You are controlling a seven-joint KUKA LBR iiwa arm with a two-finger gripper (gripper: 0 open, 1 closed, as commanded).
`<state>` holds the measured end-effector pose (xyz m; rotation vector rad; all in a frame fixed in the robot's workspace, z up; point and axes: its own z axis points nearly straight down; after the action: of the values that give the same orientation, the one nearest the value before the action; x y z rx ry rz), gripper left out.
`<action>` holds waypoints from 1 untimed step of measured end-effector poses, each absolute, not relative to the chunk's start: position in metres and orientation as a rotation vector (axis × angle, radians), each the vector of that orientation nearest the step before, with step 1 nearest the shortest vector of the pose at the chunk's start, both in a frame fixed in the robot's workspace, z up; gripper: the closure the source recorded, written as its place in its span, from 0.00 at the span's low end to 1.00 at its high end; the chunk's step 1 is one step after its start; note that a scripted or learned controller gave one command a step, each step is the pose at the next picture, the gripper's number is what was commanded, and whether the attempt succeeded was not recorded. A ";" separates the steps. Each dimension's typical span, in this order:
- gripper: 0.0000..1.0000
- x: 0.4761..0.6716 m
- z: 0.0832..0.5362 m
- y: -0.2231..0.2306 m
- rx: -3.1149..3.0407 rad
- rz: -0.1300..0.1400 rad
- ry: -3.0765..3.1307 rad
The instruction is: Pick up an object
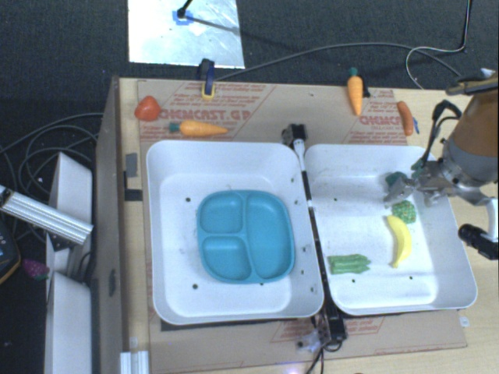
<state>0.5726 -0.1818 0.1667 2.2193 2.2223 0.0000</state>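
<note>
The right bin holds three toy foods: a yellow banana, a small green broccoli just above it, and a green pea pod near the front. My gripper reaches in from the right and hovers low over the bin's far right part, right above the broccoli. I see nothing held in it. The grey arm with its orange band stands behind it.
The left bin holds a blue divided plate. On the cardboard behind the bins lie a tomato and three carrots. A black divider runs between the bins.
</note>
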 end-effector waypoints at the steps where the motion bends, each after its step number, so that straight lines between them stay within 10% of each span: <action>1: 0.00 0.526 0.084 -0.205 2.220 0.000 2.221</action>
<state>0.5259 -0.2047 0.0843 2.2198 2.2215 0.0004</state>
